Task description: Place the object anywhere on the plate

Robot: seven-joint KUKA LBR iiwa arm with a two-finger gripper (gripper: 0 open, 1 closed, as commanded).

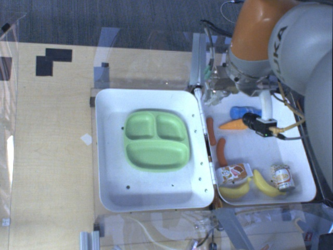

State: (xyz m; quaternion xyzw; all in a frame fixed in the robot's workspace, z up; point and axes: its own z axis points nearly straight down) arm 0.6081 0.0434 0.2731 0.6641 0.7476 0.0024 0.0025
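My grey arm [296,40] reaches in from the right over the right-hand white bin [304,165]. The left bin [109,181] holds the green divided plate [156,139], nothing on it. My gripper [213,92] hangs at the right bin's top-left corner — whether it is open I cannot tell. The nearest object, an orange carrot [234,124], lies just beside and below-right, its long axis across the bin.

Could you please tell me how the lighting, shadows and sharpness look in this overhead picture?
In the camera view, light is even and soft; the green divided plate casts a faint shadow on its white bin; the grey arm close to the lens looks slightly blurred, while the banana stays fairly sharp.
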